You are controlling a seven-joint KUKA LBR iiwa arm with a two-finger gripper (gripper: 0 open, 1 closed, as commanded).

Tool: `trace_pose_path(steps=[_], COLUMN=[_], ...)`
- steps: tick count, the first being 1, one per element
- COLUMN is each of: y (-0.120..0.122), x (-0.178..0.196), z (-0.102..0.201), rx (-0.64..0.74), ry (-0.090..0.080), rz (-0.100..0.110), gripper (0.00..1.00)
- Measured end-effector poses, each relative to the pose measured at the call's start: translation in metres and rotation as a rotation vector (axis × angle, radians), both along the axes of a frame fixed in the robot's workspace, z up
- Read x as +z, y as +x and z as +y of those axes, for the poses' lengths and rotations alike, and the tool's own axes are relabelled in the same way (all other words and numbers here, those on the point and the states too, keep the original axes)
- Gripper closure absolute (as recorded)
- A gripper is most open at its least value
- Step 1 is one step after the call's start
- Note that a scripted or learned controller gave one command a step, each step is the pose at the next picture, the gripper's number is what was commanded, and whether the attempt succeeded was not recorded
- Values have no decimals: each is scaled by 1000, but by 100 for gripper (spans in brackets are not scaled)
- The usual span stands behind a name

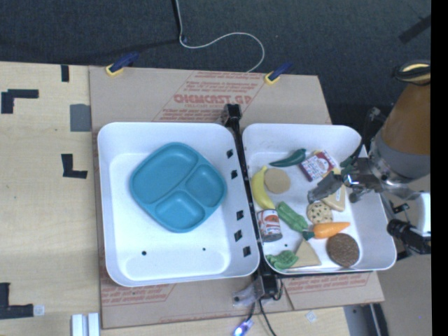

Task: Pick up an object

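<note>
The grey two-finger gripper [330, 185] hovers low over the right white bin [364, 261]; whether it is spread or pressed together I cannot tell. The small orange plastic carrot [330, 229] lies just below it, near a brown round cookie [343, 249], long axis roughly across the view, tip pointing right.

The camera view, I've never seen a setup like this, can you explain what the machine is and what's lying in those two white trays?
One camera looks down at a slant on a bench. The grey and orange shape at the right is a robot arm; its tool reaches over the right bin. That bin holds toy food: a banana, a carrot, a cookie, a small can, green pieces and a brown patty. The left bin holds a blue divided plate. I can't tell whether the tool grips anything.
</note>
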State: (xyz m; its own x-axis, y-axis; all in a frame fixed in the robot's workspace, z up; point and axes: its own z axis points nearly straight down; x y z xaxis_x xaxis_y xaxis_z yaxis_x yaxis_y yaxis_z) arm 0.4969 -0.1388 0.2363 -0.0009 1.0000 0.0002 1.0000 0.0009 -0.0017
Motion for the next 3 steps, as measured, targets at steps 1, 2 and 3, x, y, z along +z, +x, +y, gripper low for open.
trace_pose_path(steps=[1,2,3], y=[-15,-14,-11], x=[-56,-43,85], z=[84,79,150], rx=[7,0,10], ry=[4,1,3], rz=[7,3,-14], gripper=[0,100,100])
